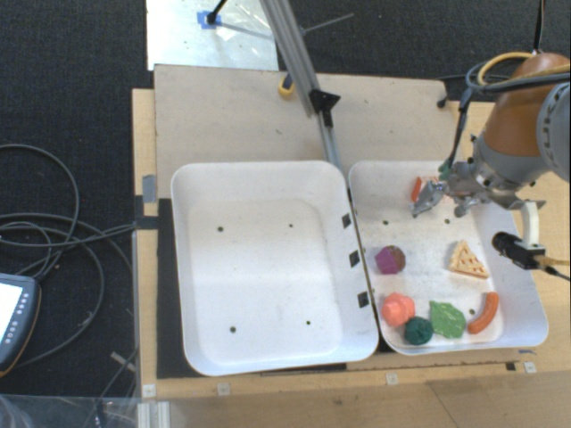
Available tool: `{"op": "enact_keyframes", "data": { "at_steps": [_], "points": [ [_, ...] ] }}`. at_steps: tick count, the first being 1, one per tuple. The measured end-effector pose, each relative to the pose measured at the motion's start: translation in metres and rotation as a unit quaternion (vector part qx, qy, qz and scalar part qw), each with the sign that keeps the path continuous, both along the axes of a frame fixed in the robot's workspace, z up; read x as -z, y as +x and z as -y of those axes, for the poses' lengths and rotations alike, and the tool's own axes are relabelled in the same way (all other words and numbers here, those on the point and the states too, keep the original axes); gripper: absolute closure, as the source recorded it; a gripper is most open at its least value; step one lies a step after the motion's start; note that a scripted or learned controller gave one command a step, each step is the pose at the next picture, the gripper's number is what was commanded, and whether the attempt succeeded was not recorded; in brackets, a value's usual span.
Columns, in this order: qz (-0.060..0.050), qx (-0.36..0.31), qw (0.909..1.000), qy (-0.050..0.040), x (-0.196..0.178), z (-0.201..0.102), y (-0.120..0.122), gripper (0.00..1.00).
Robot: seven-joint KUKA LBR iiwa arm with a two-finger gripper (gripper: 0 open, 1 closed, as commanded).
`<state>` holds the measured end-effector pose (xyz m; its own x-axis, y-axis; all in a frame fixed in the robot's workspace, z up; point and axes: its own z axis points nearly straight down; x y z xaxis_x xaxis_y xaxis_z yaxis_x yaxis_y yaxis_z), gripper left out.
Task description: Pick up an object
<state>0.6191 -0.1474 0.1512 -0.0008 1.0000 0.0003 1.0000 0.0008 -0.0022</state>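
Camera view looks down on a tabletop (241,105) carrying two shallow white bins side by side: the left bin (268,266) and the right bin (526,315). Reaching in from the right, the grey arm (522,123) with its orange band ends in the fingers (439,196), which hang over the upper part of the right bin. They point toward the bin's upper left, and whether they are spread or closed cannot be told at this size; nothing can be made out between them.

Just beside the fingers, on their left, lies a small red piece (416,188), partly hidden by them; whether it touches them cannot be told. Below the fingers and a little to the left sits a purple lump (390,259). Below and to the right of the fingers rests a tan wedge like a pizza slice (467,262). Well below the fingers, along the bin's near edge, lie an orange-pink ball (398,309), a dark green ball (417,331) touching it, a green leafy piece (447,319) just beside that, and an orange sausage shape (484,313) farthest right.

Far left of the fingers, off the tabletop, cables (53,239) loop across dark carpet near a handheld pendant (13,315).
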Motion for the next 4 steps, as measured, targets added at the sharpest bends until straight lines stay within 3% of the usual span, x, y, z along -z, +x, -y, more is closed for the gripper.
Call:
{"op": "enact_keyframes", "data": {
  "at_steps": [1, 2, 3, 4],
  "points": [
    [0.003, 0.000, 1.0000, -0.0004, -0.014, 0.001, 0.002, 1.00],
    [0.004, -0.002, 1.0000, -0.0008, -0.059, 0.001, 0.008, 1.00],
    [0.003, -0.002, 1.0000, -0.0004, -0.071, 0.001, 0.009, 1.00],
    [0.001, -0.004, 1.0000, 0.0007, -0.063, -0.050, -0.010, 1.00]
  ]
}}
